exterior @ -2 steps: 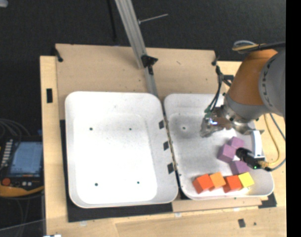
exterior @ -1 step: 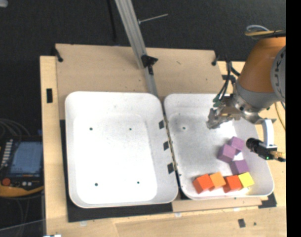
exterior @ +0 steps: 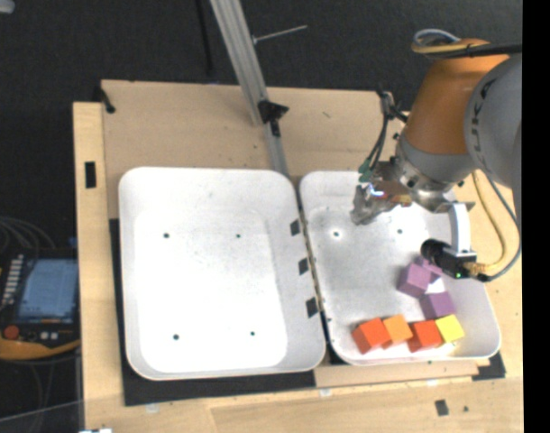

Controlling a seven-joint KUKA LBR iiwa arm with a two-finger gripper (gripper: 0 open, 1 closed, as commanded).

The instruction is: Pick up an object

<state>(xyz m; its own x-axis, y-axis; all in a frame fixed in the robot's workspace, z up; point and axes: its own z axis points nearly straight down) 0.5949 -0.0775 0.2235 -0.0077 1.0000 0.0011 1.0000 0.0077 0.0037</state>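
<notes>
white right bin [exterior: 347, 269]: blocks [exterior: 410, 318] crowd near edge; gripper [exterior: 370, 204] over open far floor; jaw state unclear

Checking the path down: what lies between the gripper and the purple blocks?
In the camera view, bare white bin floor lies between the gripper and the purple blocks; no other block sits there.

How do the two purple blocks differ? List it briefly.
The upper purple block looks paler, lilac, and sits turned at an angle; the lower purple block looks darker and squarer to the bin. The upper one lies nearer the gripper; the lower one borders the yellow block. Both lie in the right bin.
</notes>
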